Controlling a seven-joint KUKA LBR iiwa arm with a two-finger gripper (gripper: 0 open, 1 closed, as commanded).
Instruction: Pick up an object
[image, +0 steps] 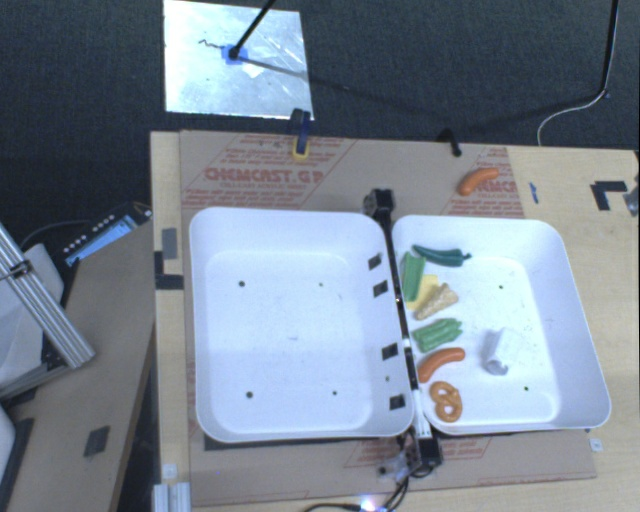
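Observation:
The right bin (560, 300) holds several small toy foods along its left side. A dark green pepper (441, 256) lies at the top, with a light green pod (411, 275) and a yellow wedge (430, 292) below it. Further down lie a tan piece (437, 303), a green pod (438, 333), an orange sausage (441, 363) and a pretzel (446, 401). A grey and white object (497, 351) rests near the bin's middle.
The left bin (290, 320) sits beside it, joined by a black hinge strip (398, 300). Another orange sausage (478, 181) lies on the bench behind the right bin. A yellow and blue clamp (299, 135) stands at the back edge.

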